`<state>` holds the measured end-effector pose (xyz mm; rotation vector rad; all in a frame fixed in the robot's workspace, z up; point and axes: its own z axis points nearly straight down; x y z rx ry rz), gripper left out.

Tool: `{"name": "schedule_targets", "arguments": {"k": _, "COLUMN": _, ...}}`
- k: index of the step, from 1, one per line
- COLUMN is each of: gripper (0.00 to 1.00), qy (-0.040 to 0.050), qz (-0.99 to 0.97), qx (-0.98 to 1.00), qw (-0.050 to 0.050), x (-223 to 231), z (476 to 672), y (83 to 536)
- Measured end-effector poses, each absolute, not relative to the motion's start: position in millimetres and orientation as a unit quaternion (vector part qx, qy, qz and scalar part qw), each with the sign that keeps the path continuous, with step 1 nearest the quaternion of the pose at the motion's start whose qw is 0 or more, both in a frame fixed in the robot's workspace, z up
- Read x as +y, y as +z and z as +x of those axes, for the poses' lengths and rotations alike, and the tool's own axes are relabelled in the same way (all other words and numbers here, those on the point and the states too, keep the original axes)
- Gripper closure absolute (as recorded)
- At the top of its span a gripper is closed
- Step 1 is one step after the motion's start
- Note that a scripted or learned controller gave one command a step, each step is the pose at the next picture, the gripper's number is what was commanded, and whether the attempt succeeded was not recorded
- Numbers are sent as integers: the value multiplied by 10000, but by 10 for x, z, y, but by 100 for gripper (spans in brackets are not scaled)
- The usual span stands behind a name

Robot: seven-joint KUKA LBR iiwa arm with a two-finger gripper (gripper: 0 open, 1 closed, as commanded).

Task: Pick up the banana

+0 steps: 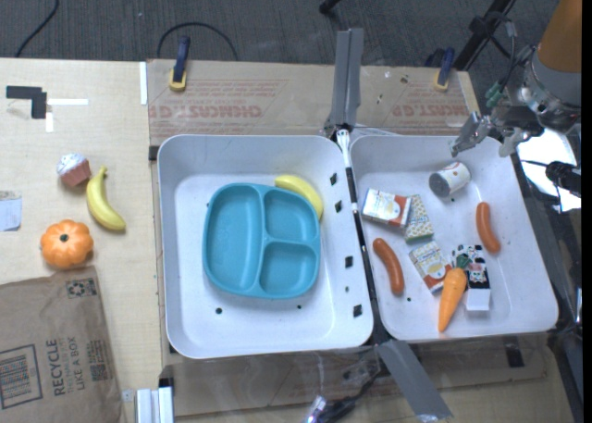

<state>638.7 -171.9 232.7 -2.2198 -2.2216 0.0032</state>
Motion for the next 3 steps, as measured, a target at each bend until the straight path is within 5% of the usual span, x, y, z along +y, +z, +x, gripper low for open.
{"name": "schedule_targets", "arguments": {"k": 1, "gripper": 0, "qy": 9, "qz": -7450, "qx": -6670, "qw": -6, "x": -1744, "z": 6591, "y": 2425}}
{"name": "schedule_targets", "arguments": {"k": 2, "gripper": 0, "qy": 11, "qz": -6613, "qx": -7501, "qw": 14, "x": -1243, "z": 5215, "y": 1626}}
{"name": "schedule_targets", "arguments": {"k": 3, "gripper": 100, "qy": 15, "qz": -6626, "qx": -7490, "qw": 13, "x": -1253, "z": 5220, "y": 1713}}
